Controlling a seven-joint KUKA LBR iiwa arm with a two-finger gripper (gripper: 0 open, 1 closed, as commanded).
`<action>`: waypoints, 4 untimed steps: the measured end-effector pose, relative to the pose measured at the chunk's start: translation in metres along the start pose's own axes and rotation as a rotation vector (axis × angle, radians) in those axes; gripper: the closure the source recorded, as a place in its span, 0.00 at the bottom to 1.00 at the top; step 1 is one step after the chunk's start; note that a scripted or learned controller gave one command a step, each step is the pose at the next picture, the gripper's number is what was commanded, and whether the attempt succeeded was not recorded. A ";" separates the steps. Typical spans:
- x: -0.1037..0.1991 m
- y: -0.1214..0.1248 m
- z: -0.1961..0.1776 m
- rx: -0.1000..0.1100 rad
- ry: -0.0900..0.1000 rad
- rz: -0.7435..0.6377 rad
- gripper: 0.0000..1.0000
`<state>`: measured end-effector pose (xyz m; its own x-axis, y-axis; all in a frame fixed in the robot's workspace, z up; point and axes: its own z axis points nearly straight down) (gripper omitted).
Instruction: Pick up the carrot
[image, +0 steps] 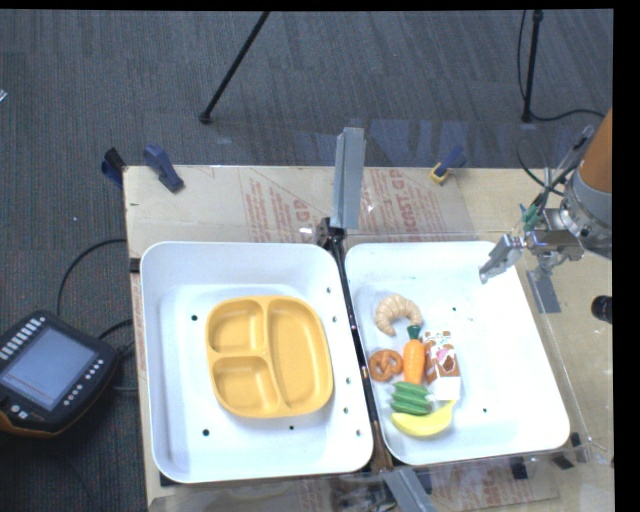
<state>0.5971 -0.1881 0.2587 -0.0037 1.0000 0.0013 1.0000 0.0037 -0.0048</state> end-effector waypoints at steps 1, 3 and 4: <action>0.064 -0.020 0.163 -0.002 0.000 -0.189 0.00; 0.099 -0.053 0.165 0.002 0.003 -0.124 1.00; 0.178 -0.029 0.074 0.001 0.000 0.131 1.00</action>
<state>0.5671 -0.0103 0.1848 0.1273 0.9919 0.0002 0.9918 -0.1273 -0.0056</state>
